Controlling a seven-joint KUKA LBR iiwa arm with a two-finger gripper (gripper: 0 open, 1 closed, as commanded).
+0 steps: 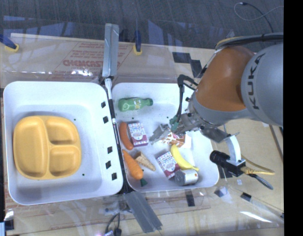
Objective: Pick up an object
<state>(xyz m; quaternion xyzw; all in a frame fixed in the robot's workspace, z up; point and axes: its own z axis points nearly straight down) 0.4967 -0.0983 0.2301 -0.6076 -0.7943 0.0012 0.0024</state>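
The pale wooden bench (269, 195) carries two shallow white bins side by side. The first bin (141, 88) lies directly under the pincer (166, 131). The second bin (14, 90) sits just beside it, on the side away from the arm. A clear sheet (82, 58) with red print covers the bench beyond both bins, well apart from the pincer.

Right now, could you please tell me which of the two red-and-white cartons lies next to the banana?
The carton nearer the view's bottom, lying beside the banana; the other carton lies against a carrot below the green bottle.
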